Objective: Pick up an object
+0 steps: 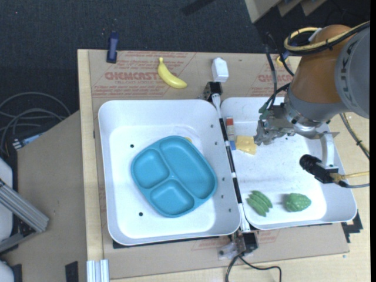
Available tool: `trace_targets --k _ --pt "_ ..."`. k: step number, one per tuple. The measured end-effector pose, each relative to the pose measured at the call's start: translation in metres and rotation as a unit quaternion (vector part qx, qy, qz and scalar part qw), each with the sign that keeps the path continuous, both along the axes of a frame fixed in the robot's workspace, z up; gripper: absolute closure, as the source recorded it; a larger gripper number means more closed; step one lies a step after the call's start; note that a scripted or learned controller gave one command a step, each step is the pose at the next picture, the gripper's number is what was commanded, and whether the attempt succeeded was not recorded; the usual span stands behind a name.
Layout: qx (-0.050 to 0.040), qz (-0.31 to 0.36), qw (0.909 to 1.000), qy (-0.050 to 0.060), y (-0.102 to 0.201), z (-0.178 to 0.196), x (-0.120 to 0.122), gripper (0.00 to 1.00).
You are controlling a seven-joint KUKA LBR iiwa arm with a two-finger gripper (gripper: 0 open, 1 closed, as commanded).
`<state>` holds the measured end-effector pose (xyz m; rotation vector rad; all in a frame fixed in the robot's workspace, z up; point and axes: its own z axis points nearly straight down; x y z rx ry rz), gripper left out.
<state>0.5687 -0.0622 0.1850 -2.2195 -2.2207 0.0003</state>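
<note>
- Camera view: you've got the gripper low over the right bin, beside the yellow piece at its left wall.
- Can't tell if it's gripping anything.
- Two green items near front edge.
- Blue tray in left bin.

Overhead, slanted, above both bins

Bright even overhead light, mild glare on white bins, soft shadows, slightly grainy
</note>
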Motion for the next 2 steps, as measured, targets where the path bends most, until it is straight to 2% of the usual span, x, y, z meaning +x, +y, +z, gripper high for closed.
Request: trace_targets --k 1,2 --pt "0.0000 0.000 1.0000 0.000 0.000 0.000 0.000 0.00" --pt "-0.0005 0.000 1.0000 -0.002 -0.041 -0.099 0.041 0.00"
